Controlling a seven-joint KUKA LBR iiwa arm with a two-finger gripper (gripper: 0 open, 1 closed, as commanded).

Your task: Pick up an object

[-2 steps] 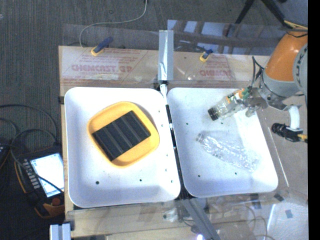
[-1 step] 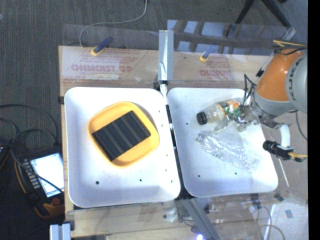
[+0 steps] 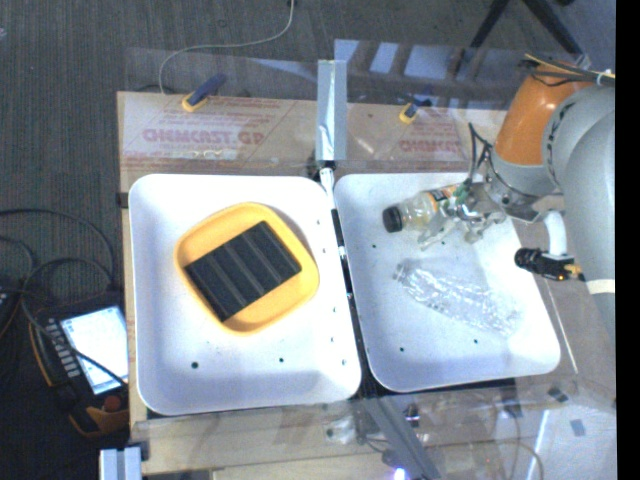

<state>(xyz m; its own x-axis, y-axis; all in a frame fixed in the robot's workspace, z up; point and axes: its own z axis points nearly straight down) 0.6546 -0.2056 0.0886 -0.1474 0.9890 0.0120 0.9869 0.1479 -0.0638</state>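
A small clear bottle (image 3: 416, 210) with a dark cap lies on its side near the back of the right bin (image 3: 385, 353). My gripper (image 3: 452, 220) sits just right of the bottle, low over the bin floor, with thin fingers pointing toward it. In front of it lies a crumpled clear plastic bag (image 3: 456, 296) in the middle of the same bin. The left bin (image 3: 160, 368) holds a yellow dish with a black ribbed block (image 3: 244, 266) set in it.
The grey arm with its orange band (image 3: 528, 118) reaches in over the right bin's back right corner. A clear divider post (image 3: 328, 118) stands at the back between the bins. Clamps sit on the cardboard behind them.
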